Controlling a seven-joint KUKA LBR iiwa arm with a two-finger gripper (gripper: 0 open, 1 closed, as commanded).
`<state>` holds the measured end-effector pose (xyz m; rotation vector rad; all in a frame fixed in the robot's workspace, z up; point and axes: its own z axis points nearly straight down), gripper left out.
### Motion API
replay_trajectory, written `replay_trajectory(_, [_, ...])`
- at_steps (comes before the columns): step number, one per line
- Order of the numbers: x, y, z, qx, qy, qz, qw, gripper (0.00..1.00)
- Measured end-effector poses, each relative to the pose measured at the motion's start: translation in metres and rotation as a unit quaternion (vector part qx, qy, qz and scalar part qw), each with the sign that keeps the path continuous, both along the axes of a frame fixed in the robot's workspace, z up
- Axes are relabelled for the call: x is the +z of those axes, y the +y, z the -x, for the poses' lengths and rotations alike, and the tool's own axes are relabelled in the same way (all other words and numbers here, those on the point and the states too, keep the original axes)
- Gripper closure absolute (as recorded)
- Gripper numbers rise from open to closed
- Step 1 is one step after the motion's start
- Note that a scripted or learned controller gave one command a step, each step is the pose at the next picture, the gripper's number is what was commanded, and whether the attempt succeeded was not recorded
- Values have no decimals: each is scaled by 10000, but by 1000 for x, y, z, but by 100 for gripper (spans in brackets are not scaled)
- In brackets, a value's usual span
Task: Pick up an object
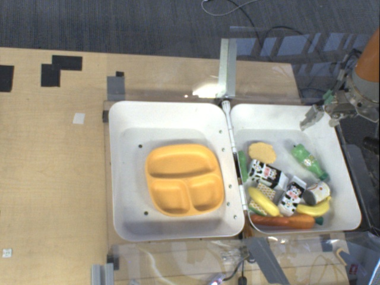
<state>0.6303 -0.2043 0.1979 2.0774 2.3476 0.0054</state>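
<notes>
The right bin (279, 120) holds a pile of toy food: a round tan cookie (262, 152), a green bottle (309, 161), two black-and-white cartons (264, 174) (291, 198), two yellow bananas (263, 200) (314, 207), a red-orange sausage (284, 221) and a small white cup (320, 190). My gripper (321, 116) hangs over the bin's far right corner, above and behind the green bottle. Its fingers are open with nothing between them.
In the left bin (127, 159) lies a yellow divided plate (184, 180). A grey metal post (228, 70) stands behind the seam between the bins. The arm's orange band (368, 67) sits at the right edge.
</notes>
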Motion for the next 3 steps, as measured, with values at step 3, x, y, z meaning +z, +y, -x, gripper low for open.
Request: replay_trajectory(3, [-15, -1, 42, 1023, 12, 2, 9948, 0])
